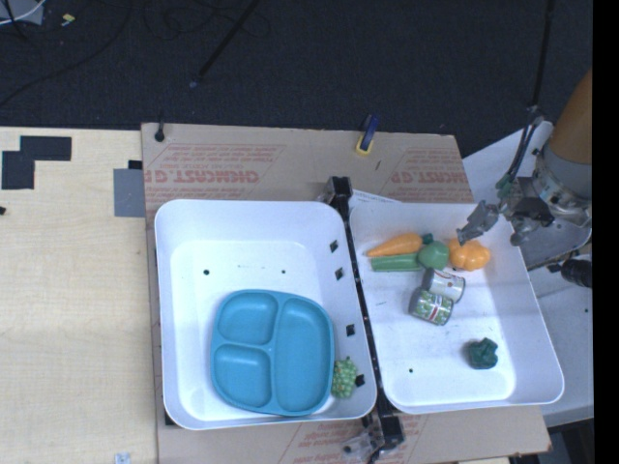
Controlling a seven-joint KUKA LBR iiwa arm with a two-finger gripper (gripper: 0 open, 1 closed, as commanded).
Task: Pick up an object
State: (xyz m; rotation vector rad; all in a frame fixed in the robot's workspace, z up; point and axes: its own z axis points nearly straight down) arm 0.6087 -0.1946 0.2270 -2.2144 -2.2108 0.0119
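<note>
My hand (495,218) hangs with fingers apart, holding nothing, just right of the right bin (542,356). In the left bin (174,259): a blue divided plate (271,351) and toy grapes (343,378). In the right bin, the toy carrot (395,246) nearest the divider looks light, rigid, slick; I'd pinch mid-body.

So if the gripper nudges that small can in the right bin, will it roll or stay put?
The can lies on its side, so it will probably roll. It looks small, likely light. The green toy sits right beside it and may stop it.
</note>
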